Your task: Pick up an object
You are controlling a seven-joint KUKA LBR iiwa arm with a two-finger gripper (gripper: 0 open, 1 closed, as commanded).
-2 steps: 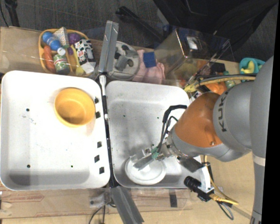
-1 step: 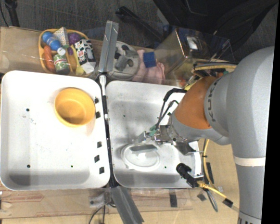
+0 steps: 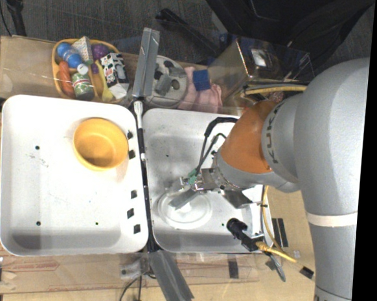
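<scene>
Although it is faint against the white floor, a pale round dish (image 3: pixel 187 213) lies flat in the right bin (image 3: pixel 170 129), close to its lower edge and left of middle. My gripper (image 3: pixel 183 197) hangs over the dish's upper left part, and I cannot tell whether it is open or closed. A yellow bowl (image 3: pixel 100 143) sits upright in the left bin (image 3: pixel 33 219), near its upper edge and right of middle.
</scene>
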